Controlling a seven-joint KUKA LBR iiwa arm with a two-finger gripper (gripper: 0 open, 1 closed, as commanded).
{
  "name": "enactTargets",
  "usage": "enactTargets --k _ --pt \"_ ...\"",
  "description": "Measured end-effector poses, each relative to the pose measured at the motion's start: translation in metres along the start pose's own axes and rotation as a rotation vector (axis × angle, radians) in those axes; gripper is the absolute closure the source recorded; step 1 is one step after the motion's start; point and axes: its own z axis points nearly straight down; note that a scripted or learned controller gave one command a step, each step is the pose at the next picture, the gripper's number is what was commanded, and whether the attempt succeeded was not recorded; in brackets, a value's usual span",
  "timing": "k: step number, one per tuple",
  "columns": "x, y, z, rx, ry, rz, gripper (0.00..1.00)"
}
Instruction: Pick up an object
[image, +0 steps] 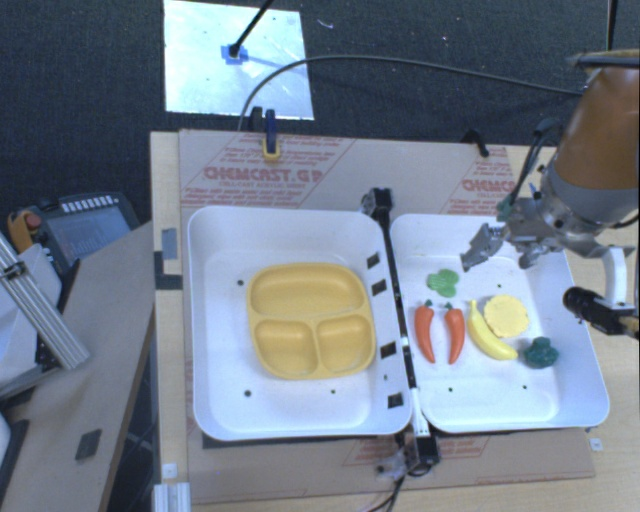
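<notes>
The right bin (560, 405) holds toy food: two orange carrots (425, 332) (455, 334) side by side, a green piece (442, 283) above them, a yellow banana (490, 336), a yellow round slice (506, 315) and a dark green broccoli (541, 352). My gripper (503, 244) hangs over the upper part of this bin, up and right of the green piece. Its two grey fingers (480, 248) are spread apart with nothing between them. The orange-banded arm (600, 110) comes in from the upper right.
The left bin (215, 300) carries a yellow divided tray (308, 318). A black divider strip (392, 310) runs between the bins. A teach pendant (85, 230) and an aluminium rail (40, 310) lie off the bench at left.
</notes>
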Motion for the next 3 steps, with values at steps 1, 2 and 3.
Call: enactTargets --k 1,2,3 --pt "0.0 0.002 -0.006 -0.012 -0.001 -0.002 0.0" --pt "-0.002 -0.007 0.049 -0.007 0.0 0.0 0.0" --pt "-0.003 -0.001 0.092 -0.007 0.0 0.001 0.0"
